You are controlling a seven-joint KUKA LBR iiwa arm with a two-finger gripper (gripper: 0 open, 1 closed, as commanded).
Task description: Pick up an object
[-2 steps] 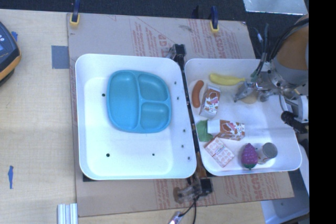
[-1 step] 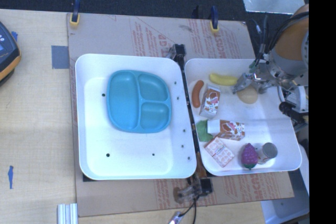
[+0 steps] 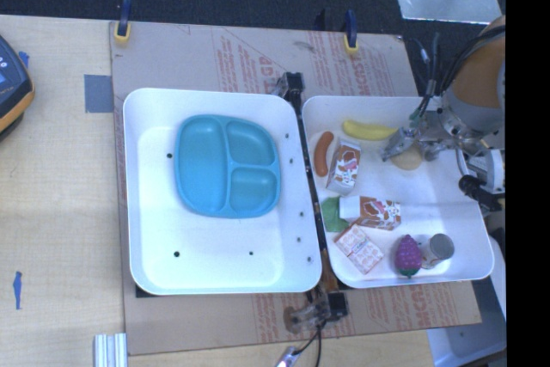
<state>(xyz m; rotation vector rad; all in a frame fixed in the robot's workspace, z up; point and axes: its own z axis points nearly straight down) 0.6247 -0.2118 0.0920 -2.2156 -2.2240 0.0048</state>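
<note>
Hovering low in the right white bin [image 3: 481,262], the pincer [image 3: 411,149] is seen over a pale round object [image 3: 409,159]; its spread cannot be told. A yellow plastic banana [image 3: 368,131] lies just leftward, long axis crosswise.

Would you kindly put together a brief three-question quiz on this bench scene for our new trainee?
1. True or false: the blue divided plate lies in the left bin.
2. Which item lies nearest the gripper? A) the purple toy B) the banana C) the small can
3. Fill in: the sausage lies beside the right bin's ____ wall, as the camera sees it.

Key
1. True.
2. B; the banana lies just left of the gripper, while the purple toy and the can sit at the right bin's near end.
3. Left.
</note>
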